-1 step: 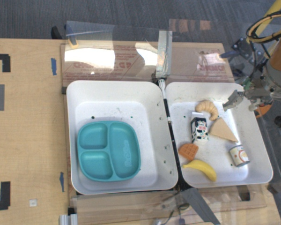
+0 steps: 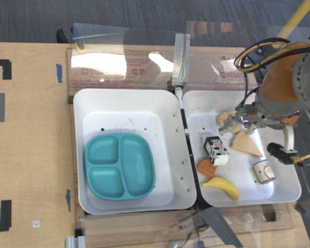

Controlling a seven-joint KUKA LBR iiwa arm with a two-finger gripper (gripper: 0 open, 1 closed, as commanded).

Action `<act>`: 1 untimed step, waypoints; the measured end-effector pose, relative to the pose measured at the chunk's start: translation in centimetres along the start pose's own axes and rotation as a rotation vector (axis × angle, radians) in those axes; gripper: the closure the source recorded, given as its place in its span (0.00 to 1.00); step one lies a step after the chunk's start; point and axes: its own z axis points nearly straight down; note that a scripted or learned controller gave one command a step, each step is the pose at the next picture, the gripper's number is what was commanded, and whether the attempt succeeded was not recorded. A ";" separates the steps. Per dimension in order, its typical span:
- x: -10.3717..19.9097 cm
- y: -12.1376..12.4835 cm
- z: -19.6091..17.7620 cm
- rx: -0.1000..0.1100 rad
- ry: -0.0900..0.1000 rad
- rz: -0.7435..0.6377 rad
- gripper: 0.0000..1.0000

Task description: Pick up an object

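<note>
The right bin (image 2: 287, 192) holds several objects. A yellow banana (image 2: 222, 187) lies at its front, with an orange waffle-like piece (image 2: 206, 167) just behind it. Beside that stands a small black and white box (image 2: 216, 150). A tan cheese-like wedge (image 2: 246, 144) lies mid-bin and a small can (image 2: 263, 171) sits to its right. My gripper (image 2: 236, 123) is low at the back of this bin, right next to a beige lump (image 2: 224, 118) and just above the wedge. I see nothing held in it.
The left bin (image 2: 82, 107) holds a teal divided plate (image 2: 120, 166). A metal divider (image 2: 180, 61) and clear panels stand behind the bins. Black cables (image 2: 253, 53) loop over the arm at the right. Brown bench surface lies to the left.
</note>
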 end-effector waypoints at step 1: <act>4.0 -2.0 1.1 -0.018 -0.007 0.001 0.00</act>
